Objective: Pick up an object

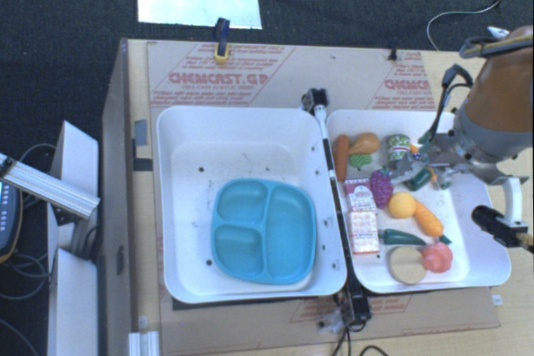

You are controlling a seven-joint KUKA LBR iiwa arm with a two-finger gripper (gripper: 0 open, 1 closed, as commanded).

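Note:
The right bin [492, 263] holds several toy foods. Among them are a long orange sausage [340, 157], a green can [398, 147], purple grapes [381, 188], a yellow lemon [402, 205], an orange carrot [429, 220], two pink cartons [362, 217], a green vegetable [405, 237], a pink fruit [437, 258] and a tan disc [406, 265]. My gripper [423, 172] is low over the bin's upper right part, just right of the can and above the lemon. A small dark green piece [420, 178] lies at its tip.
A blue divided plate [264, 231] lies in the left bin [192, 137]. A ridge [329, 179] separates the two bins. The grey and orange arm [501, 104] covers the right bin's far right corner. A black part [499, 227] overhangs the right rim.

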